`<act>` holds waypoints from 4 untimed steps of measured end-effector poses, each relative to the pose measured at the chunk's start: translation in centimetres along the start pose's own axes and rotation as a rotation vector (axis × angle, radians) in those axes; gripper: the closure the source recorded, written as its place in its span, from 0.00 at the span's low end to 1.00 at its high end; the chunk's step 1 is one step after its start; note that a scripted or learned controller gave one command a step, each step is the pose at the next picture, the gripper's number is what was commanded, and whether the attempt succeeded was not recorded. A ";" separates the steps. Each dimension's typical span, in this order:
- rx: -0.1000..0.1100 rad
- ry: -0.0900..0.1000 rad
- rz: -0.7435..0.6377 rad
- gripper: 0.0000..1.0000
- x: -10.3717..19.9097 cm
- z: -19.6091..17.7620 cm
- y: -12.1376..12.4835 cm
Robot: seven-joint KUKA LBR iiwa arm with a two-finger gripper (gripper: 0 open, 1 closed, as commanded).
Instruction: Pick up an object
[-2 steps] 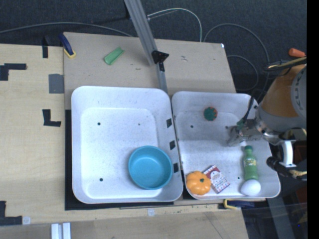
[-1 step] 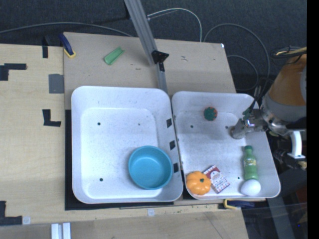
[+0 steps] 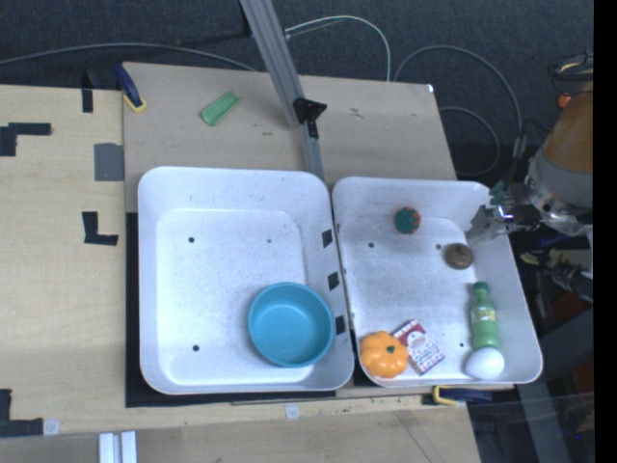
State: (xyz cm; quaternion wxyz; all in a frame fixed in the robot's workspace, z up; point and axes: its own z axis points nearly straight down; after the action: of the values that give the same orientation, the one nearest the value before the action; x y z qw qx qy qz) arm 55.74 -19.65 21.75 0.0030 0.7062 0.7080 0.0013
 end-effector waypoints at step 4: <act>0.009 0.004 -0.003 1.00 16.6 -2.3 3.1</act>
State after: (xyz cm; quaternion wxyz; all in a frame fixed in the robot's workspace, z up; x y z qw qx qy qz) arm 58.79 -3.03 24.05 -0.0015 0.7050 0.7092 -0.0007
